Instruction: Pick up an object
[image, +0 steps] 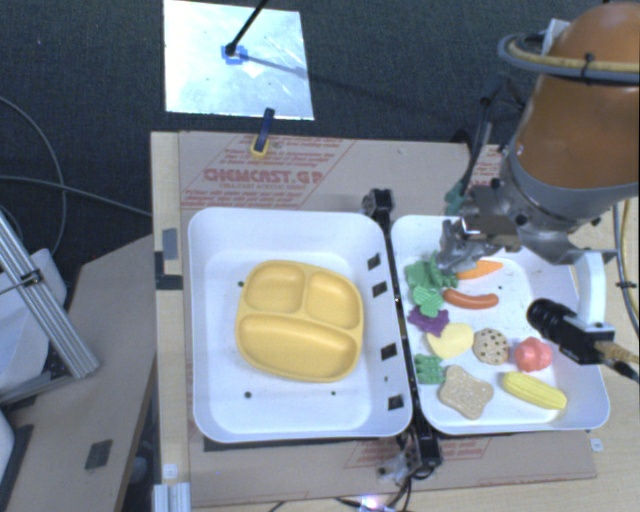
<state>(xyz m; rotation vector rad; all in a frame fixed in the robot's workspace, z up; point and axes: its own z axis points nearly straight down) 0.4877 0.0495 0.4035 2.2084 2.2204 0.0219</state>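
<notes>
Right bin (598, 405), contents: green leafy toy (428, 281) at the upper left, directly under the gripper (458, 248); orange carrot (481, 269) just beside it; sausage (470, 298) below the carrot; purple piece (430, 320); yellow heart shape (450, 341); cookie (490, 345); red piece (532, 353); corn cob (533, 390); bread slice (466, 392); small green piece (429, 369).

Gripper: low over the leafy toy (finger state cannot be told; nothing visibly held).

Left bin (215, 400): one yellow divided plate (299, 320), lying flat near the centre.

Bench (300, 170): cardboard sheet beneath both bins.
</notes>
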